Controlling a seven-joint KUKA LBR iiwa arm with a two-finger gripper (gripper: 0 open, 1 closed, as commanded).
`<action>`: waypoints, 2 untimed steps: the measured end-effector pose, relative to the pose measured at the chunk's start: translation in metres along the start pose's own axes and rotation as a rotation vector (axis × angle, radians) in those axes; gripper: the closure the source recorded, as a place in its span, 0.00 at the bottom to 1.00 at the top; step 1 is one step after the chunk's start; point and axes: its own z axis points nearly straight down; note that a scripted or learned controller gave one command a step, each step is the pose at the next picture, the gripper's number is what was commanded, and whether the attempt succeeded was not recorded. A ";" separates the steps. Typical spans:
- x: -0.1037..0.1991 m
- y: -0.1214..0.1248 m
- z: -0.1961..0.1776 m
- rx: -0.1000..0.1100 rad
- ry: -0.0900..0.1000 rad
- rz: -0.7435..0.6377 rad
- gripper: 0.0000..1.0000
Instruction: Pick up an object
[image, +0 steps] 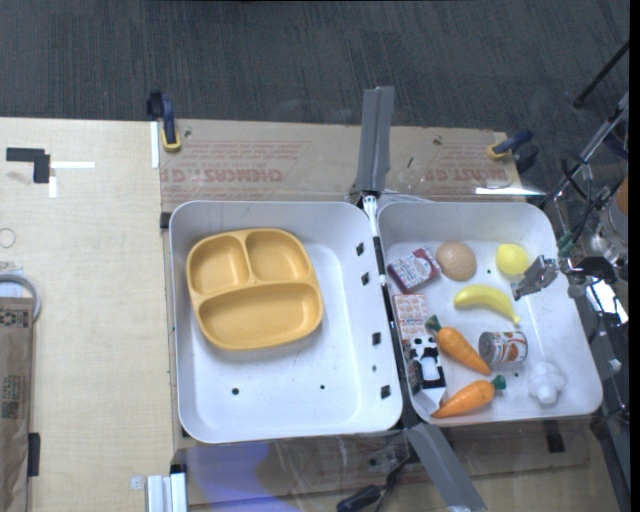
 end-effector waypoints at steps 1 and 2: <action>0.019 0.006 0.120 -0.003 0.000 -0.045 0.00; 0.062 0.034 -0.041 -0.003 -0.002 -0.321 0.00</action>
